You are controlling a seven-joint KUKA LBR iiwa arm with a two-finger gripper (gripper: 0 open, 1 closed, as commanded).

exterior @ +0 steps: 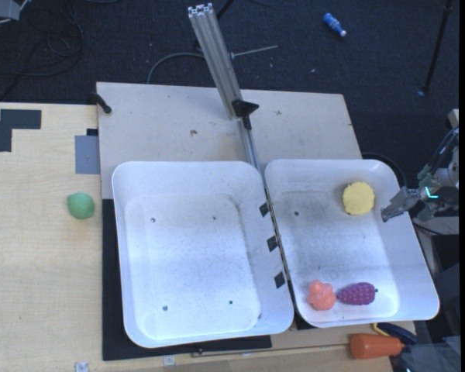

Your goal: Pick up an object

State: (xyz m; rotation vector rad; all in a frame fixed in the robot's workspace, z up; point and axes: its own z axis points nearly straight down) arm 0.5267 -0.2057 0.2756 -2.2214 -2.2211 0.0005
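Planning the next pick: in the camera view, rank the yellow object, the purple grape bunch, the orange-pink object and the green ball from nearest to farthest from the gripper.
From the gripper, at the right bin's right edge:
1. Yellow object, upper right of the right bin.
2. Purple grape bunch, the bin's lower part.
3. Orange-pink object, just left of the grapes.
4. Green ball, on the bench left of both bins.

No text, label, brand, number or sign can be read anywhere; nothing legible is printed on the two shallow white plastic bins (187, 178).
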